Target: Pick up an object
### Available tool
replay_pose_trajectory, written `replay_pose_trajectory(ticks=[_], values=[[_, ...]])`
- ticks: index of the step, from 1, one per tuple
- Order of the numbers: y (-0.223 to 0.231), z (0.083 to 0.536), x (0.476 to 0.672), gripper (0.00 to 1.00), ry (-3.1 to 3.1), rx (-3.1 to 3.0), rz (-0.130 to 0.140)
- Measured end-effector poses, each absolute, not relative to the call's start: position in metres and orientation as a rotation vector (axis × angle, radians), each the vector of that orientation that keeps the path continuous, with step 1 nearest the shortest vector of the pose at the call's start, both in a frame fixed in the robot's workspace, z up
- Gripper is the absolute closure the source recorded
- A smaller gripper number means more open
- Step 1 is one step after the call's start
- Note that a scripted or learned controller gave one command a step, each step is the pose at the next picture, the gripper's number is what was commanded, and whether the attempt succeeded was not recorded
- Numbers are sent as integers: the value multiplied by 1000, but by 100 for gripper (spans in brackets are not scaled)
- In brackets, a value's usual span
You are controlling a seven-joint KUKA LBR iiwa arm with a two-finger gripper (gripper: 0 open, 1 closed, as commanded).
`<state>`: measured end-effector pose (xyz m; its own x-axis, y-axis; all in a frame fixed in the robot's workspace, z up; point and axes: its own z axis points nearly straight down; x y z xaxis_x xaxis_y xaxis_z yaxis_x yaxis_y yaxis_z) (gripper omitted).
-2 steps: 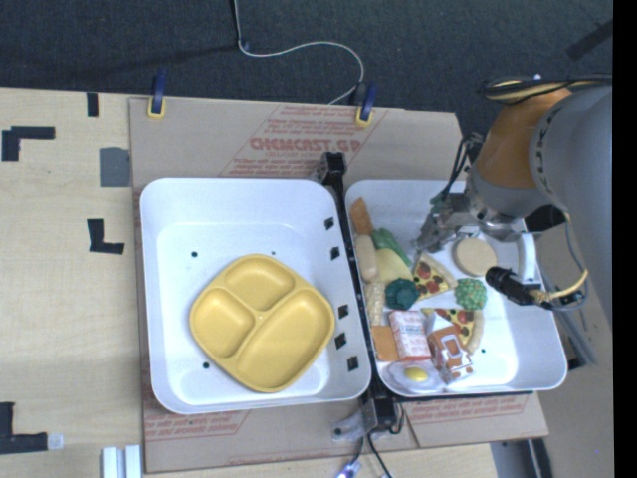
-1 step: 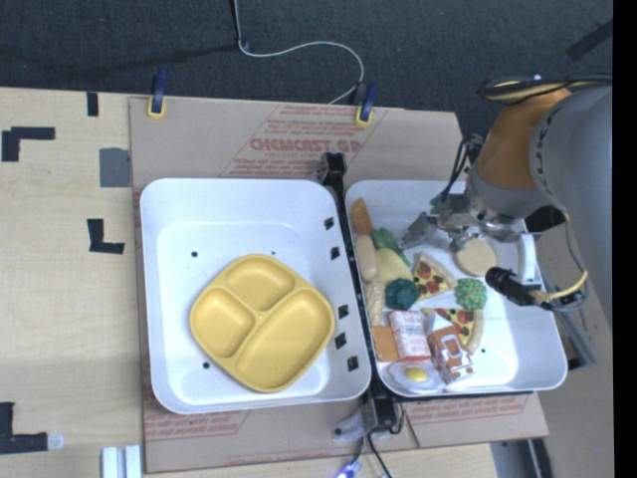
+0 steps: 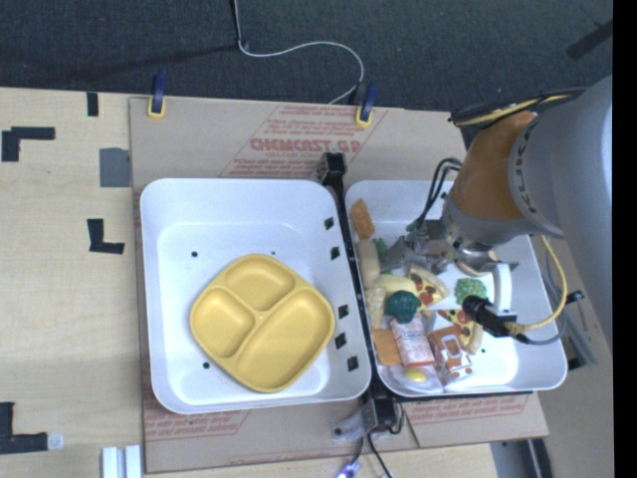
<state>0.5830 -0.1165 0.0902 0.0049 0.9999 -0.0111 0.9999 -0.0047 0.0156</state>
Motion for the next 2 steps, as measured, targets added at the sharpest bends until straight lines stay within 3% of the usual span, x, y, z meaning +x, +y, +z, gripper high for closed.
replay_pose_trajectory(ticks=[1, 2], values=[[-125, 87, 548, 0, 2215, 2220, 8], [-110, 89, 638, 0, 2198, 2219, -9]])
